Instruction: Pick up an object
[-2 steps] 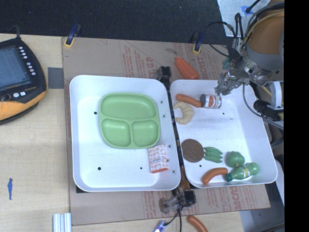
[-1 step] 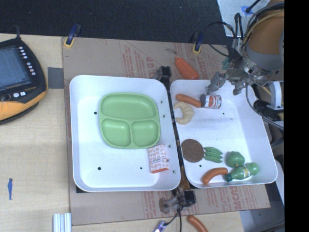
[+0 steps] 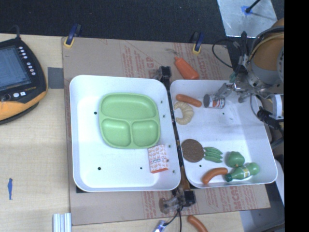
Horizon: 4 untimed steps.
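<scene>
My gripper [image 3: 226, 92] hangs over the back of the right bin [image 3: 251, 129], under the grey and orange wrist at the right edge. A small dark can with a red label [image 3: 215, 102] lies right at its tip, touching it or nearly so. Whether the can is held is unclear. Also in this bin are a red sausage [image 3: 188, 100], a tan ring-shaped pastry [image 3: 184, 113], a brown round patty [image 3: 192, 150], a green pea pod [image 3: 213, 153], a green pepper [image 3: 234, 157], a green bottle [image 3: 244, 172] and an orange sausage [image 3: 214, 174].
The left bin [image 3: 87, 153] holds a green divided plate [image 3: 130, 120] and a small printed packet [image 3: 158, 158]. An orange carrot [image 3: 186, 68] lies on the cardboard behind the bins. Another sausage [image 3: 198, 222] lies in front. A teach pendant [image 3: 19, 79] sits far left.
</scene>
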### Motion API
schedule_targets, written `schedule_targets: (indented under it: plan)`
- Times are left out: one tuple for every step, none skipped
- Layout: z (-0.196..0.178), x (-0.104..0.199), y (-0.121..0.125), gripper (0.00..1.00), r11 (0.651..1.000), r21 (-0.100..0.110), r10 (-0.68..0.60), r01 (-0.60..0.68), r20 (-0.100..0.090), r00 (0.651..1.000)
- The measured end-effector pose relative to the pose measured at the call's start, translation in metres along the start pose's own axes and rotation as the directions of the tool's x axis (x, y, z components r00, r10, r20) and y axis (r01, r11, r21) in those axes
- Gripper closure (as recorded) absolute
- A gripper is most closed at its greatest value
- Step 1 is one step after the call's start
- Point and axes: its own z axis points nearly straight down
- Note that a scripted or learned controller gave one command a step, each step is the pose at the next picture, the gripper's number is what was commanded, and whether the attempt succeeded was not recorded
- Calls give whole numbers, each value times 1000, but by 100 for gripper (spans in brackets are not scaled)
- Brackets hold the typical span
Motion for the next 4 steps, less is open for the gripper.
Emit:
schedule_targets:
  plan:
    - [-37, 23, -78, 0, 1000, 16, 0, 0, -4, 1000]
    - [-53, 19, -2, 0, 1000, 15, 0, 0, -4, 1000]
    - [-50, -5, -64, 0, 1000, 17, 0, 0, -3, 1000]
    - [-11, -4, -184, 0, 1000, 18, -1, 1, -4, 1000]
